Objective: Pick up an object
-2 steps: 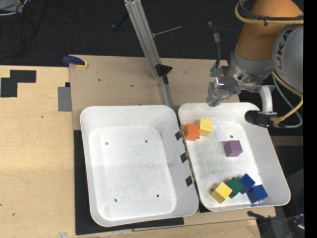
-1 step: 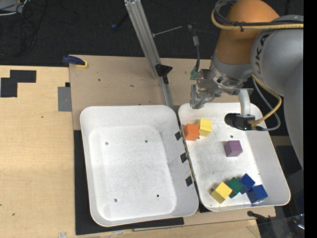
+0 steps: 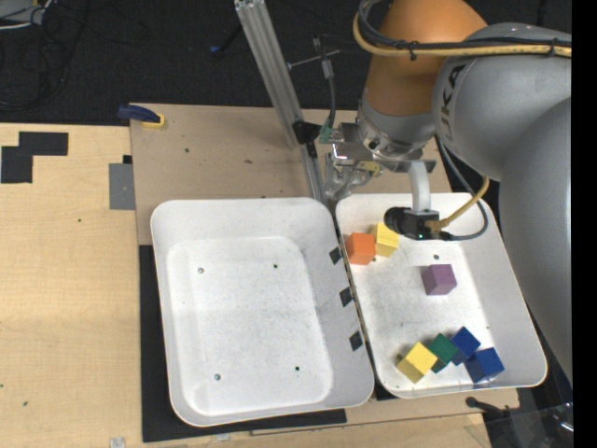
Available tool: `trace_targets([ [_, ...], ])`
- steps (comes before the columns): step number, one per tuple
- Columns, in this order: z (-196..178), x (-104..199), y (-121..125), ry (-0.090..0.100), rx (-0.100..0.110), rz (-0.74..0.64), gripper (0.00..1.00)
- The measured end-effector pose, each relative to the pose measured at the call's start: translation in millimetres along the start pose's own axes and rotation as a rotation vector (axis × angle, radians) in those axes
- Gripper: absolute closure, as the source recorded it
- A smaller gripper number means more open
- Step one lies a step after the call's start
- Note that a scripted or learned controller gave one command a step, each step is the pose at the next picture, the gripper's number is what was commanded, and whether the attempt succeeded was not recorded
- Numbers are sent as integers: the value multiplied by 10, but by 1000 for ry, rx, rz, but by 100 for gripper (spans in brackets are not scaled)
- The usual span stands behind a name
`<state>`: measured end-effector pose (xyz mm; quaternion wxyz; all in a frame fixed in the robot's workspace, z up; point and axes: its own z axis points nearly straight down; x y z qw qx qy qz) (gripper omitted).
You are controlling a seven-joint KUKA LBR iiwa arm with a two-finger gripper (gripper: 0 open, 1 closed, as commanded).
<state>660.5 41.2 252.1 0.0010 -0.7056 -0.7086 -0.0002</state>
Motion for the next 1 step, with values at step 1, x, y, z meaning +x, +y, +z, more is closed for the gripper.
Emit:
trace_targets([
  [1, 106, 415, 78, -1, 1, 1, 100],
])
